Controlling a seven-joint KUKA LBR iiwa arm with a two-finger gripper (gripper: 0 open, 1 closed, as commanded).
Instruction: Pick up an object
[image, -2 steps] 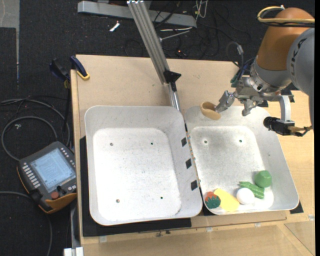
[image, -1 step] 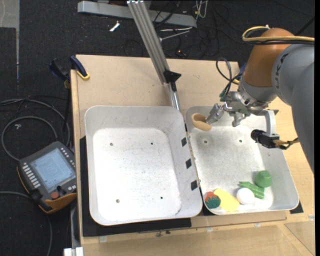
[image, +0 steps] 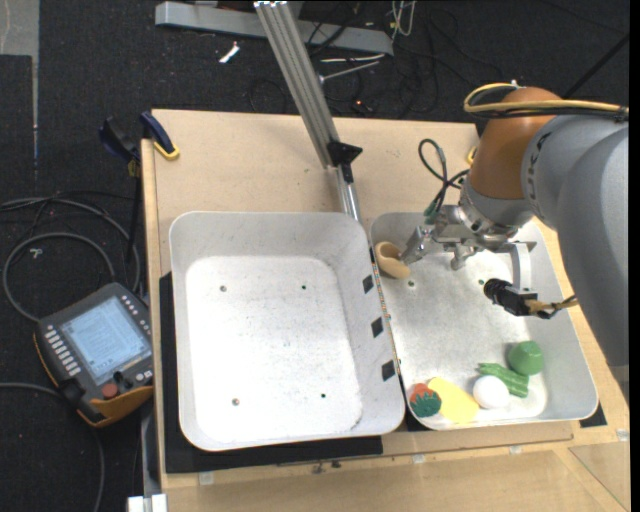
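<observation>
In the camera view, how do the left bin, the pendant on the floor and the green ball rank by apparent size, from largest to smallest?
1. Left bin, clearly the largest.
2. Pendant; it lies on the floor, lower than the bench, so its true size may be understated.
3. Green ball, the smallest.
</observation>
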